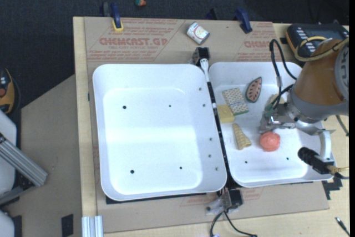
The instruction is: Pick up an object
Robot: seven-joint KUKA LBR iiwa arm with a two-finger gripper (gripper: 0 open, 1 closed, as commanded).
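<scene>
Metal fingers of the gripper (272, 120) hung low in the right white bin (260, 172), but whether they stood parted or closed could not be told, and nothing showed between them. Just below the fingertips lay the round red-pink ball (270, 141), near or touching them. Left of the fingers lay a tan cone-shaped piece (241, 136), a small yellow block (225, 114) and a patterned square pad (235, 100). Above them rested a watermelon-slice toy (254, 89). Farther left sat the left white bin (150, 125), on a brown cardboard sheet (138, 41) that bore a small white box (197, 33).
</scene>
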